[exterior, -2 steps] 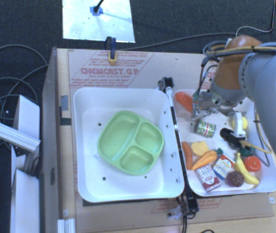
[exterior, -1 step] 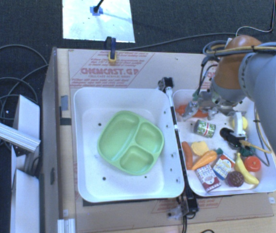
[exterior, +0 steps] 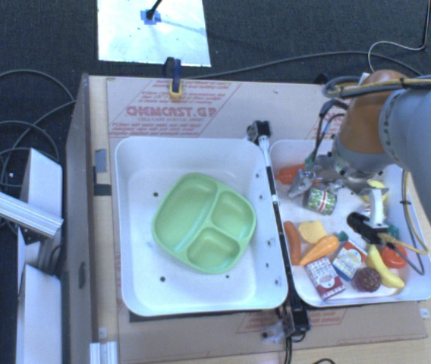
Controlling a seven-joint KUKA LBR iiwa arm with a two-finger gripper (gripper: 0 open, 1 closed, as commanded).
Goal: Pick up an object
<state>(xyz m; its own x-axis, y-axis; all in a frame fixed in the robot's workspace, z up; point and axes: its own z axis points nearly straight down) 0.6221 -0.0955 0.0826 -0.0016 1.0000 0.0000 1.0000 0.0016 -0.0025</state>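
- The small can (exterior: 322, 200) with a green and white label lies on its side in the upper part of the right bin (exterior: 285, 154), right of the frame's centre. One pale end faces the lower left.
- The pincer (exterior: 306, 182) sits just above and left of the can, very close to it. Whether they touch cannot be told.
- The pincer is a small tangle of grey metal and cables at this size, so I cannot tell whether it is wide, narrow or gripping anything.
- A red-orange piece (exterior: 287, 174) lies just left of the pincer near the bin's left wall. Part of it is covered and its kind is unclear.
- The grey arm (exterior: 420, 127) enters from the right edge of the frame and hides the bin's upper right corner.
- Lower in the same bin, well clear of the can, lies a crowded heap: a carrot (exterior: 320, 249), two red and white cartons (exterior: 335, 270), a dark round fruit (exterior: 366, 279) and a banana (exterior: 385, 270). They overlap, so their outlines are hard to separate.
- The left bin (exterior: 139, 180), at the frame's centre, holds a green divided plate (exterior: 204, 222) lying flat, tilted to the bin's walls.
- The worktop (exterior: 223, 97) under both bins bears red print that is only partly readable.
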